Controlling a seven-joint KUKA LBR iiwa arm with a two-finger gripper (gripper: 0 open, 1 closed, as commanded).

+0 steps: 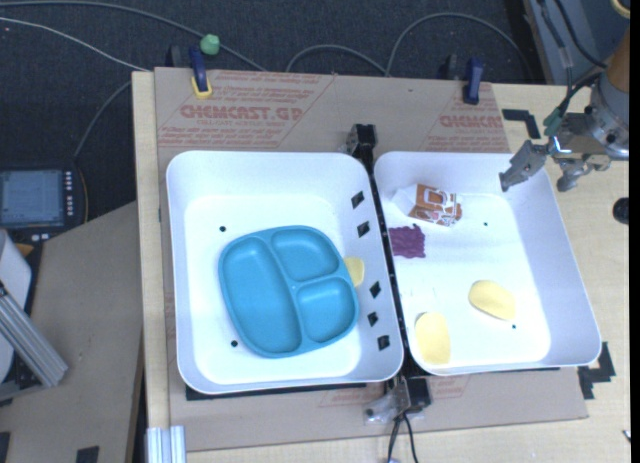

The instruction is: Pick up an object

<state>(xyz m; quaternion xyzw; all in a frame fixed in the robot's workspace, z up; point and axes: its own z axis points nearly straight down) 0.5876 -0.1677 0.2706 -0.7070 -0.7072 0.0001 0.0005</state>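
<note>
The tool (545, 173) hangs over the far right corner of the right bin (560, 251), at the end of the grey arm that comes in from the right. Its two fingers (520, 169) stand apart, and nothing is between them; they touch no object.

The things to pick lie in the right bin, all of them to the left of the tool and nearer to the camera. The closest one is a small brown and white packet (436, 204), in the far part of the bin, near the tool but clearly apart from it. Just beside the packet, toward the wall between the bins, lies a small purple object (407, 241). Further to the front there is a pale yellow oval piece (492, 299) in the middle of the bin floor, and another pale yellow piece (432, 337) near the front left corner of this bin. Both yellow pieces are well apart from the tool.

The left bin (200, 211) holds a blue plate (288, 289) with three compartments, which lies flat on the floor of the bin. A small yellow thing (355, 271) shows at the right edge of the plate, partly hidden by it.

Both bins stand side by side, touching, on the bench (150, 251).
</note>
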